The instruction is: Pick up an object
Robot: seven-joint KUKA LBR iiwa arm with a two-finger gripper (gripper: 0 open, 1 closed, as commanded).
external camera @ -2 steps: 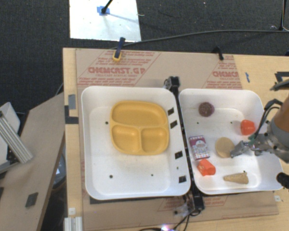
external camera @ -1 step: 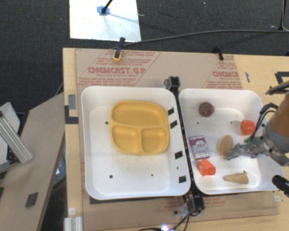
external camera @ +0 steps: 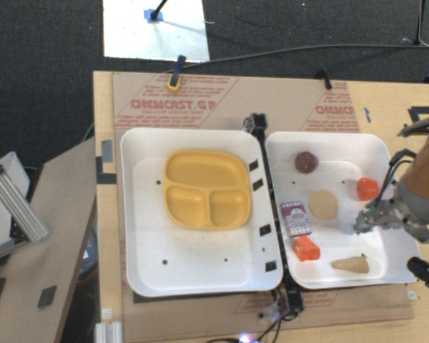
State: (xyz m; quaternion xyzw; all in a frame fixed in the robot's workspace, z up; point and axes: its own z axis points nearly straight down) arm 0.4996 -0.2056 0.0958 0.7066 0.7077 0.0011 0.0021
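The right bin holds several small objects. A dark round patty lies at the back and a tan round cookie in the middle. An orange ball sits to the right. A purple-and-white packet lies by the left wall, with a red-orange block just in front of it. A tan wedge rests near the front rim. My gripper hangs low over the bin's right side, between the orange ball and the wedge, with nothing visibly held.
The left bin carries a yellow divided tray. Black clips line the seam between the bins. A cable crosses the bench behind the bins. The arm's orange band stands at the right edge.
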